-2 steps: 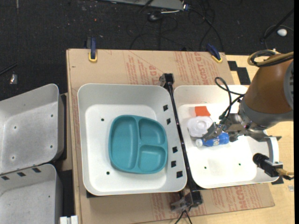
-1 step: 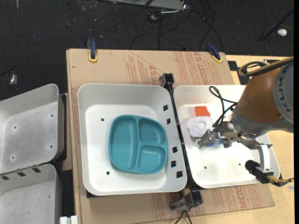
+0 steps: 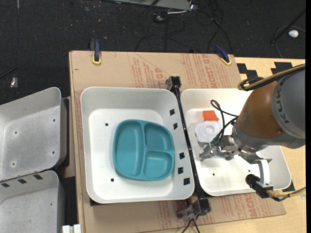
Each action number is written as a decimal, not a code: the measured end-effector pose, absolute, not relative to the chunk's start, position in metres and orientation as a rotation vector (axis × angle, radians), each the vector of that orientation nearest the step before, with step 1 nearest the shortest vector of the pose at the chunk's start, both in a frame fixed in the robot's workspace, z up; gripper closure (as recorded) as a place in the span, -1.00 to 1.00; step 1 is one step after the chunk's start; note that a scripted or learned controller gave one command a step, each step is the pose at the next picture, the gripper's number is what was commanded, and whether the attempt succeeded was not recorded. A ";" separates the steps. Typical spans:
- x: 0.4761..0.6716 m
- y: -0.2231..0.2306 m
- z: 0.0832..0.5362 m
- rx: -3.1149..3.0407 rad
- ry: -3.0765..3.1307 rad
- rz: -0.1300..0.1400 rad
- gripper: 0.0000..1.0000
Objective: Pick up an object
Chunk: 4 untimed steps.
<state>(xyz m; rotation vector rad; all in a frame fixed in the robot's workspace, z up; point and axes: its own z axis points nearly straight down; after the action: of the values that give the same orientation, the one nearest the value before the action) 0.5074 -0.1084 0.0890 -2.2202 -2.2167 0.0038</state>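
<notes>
My pincer (image 3: 208, 153) is low in the right bin (image 3: 233, 187), tips just below a white lid-like thing (image 3: 207, 131). Can't tell if it's spread or pinching, too small to see. An orange block (image 3: 209, 115) sits right behind the white thing. Left bin (image 3: 97, 130) has a teal plate (image 3: 143, 150). I think I'm at the grab step. Next: close on the white thing & lift slow.

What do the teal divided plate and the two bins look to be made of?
Teal divided plate: likely molded plastic, smooth with a soft sheen and rounded compartment ridges. Left bin and right bin: probably thin formed plastic or painted metal, matte white with rounded corners; the view cannot settle which.
</notes>
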 end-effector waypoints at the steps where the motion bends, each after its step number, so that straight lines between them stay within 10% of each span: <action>1: 0.508 -0.108 0.102 -2.223 -2.217 0.001 1.00; 4: 0.507 -0.104 0.230 -2.221 -2.228 -0.004 1.00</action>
<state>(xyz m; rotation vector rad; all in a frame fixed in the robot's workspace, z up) 0.5068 -0.1041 0.2299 -2.2215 -2.2276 -0.0039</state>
